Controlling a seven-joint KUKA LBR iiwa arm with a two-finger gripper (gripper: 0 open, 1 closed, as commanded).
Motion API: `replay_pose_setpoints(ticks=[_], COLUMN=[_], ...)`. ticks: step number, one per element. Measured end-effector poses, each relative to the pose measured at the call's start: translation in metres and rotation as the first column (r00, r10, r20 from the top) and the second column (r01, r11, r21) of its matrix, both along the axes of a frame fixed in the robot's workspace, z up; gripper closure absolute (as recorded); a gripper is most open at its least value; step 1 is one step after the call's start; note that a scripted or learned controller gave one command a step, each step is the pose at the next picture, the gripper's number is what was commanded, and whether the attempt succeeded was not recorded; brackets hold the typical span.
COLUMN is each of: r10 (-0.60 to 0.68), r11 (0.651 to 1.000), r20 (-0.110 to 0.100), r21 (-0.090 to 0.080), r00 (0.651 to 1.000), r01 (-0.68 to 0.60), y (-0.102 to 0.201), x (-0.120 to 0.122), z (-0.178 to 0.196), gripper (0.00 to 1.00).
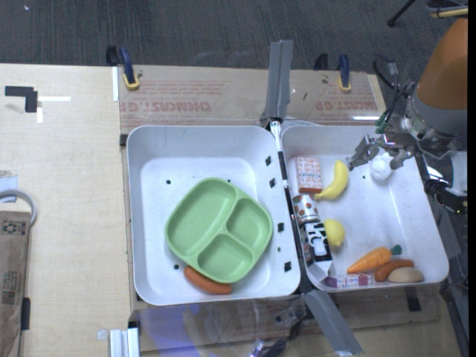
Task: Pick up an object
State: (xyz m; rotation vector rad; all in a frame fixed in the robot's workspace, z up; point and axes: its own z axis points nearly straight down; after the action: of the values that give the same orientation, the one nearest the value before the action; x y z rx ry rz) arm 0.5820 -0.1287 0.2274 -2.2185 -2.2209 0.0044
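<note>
My gripper (381, 157) hangs over the far right part of the right bin (416, 207). Its fingers stand open, one on each side of a small white round object (381, 169) that lies on the bin floor between them. To the left of it lies a banana (335, 181). A yellow lemon (334, 233) sits mid-bin. An orange carrot (370, 259), a red sausage (394, 267) and a tan lump (405, 275) lie at the near right corner.
A red-and-white box (309, 173), a can (305, 207) and a black-and-white bottle (317, 241) line the right bin's left wall. The left bin (149, 169) holds a green divided plate (218, 230) and an orange sausage (208, 281).
</note>
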Motion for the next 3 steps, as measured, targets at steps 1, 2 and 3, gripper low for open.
replay_pose_setpoints(ticks=[1,2,3], r10=[-0.193,-0.038,-0.039], r11=[0.981,0.999,0.999], r20=[0.002,0.003,0.003], r21=[0.000,-0.002,-0.003], r00=[0.981,0.999,0.999], r01=[0.193,0.038,0.039], y=[0.004,0.011,0.010], x=[0.018,0.057,0.057], z=[-0.136,-0.135,-0.126], gripper=[0.00,0.00,1.00])
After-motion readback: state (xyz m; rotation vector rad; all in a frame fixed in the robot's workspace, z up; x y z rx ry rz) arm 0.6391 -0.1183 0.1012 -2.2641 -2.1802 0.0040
